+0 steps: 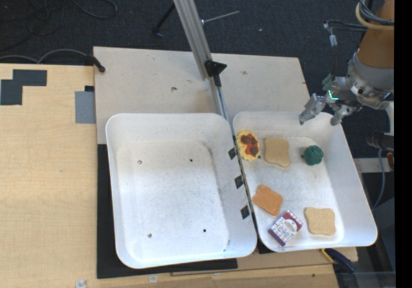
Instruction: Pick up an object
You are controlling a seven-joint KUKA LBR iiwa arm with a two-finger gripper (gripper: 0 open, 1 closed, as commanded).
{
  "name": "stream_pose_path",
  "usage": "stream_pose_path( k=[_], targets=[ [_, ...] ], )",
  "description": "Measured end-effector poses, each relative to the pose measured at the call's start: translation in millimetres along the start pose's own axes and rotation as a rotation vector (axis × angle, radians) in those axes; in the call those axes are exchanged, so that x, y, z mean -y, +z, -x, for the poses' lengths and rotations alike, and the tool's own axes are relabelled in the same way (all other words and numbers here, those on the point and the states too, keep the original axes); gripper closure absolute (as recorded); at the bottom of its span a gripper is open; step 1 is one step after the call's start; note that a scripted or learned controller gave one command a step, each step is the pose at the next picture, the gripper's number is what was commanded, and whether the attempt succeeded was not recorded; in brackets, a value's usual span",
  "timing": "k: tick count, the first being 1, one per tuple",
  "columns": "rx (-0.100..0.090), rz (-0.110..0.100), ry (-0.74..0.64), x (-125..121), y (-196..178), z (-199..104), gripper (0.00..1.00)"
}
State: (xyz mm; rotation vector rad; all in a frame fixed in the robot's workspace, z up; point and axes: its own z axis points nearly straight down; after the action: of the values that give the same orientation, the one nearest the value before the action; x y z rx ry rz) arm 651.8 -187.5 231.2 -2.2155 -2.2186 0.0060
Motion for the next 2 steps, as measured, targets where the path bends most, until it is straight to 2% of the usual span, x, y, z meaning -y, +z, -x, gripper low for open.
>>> stream_pose_path(
  k=[1,2],
  targets=[
    [0.002,0.004,-0.003,-0.9,-2.8,-0.2,0.00],
    [0.001,0.001,-0.001,-3.9,41.8,2.6,0.00]
  ],
)
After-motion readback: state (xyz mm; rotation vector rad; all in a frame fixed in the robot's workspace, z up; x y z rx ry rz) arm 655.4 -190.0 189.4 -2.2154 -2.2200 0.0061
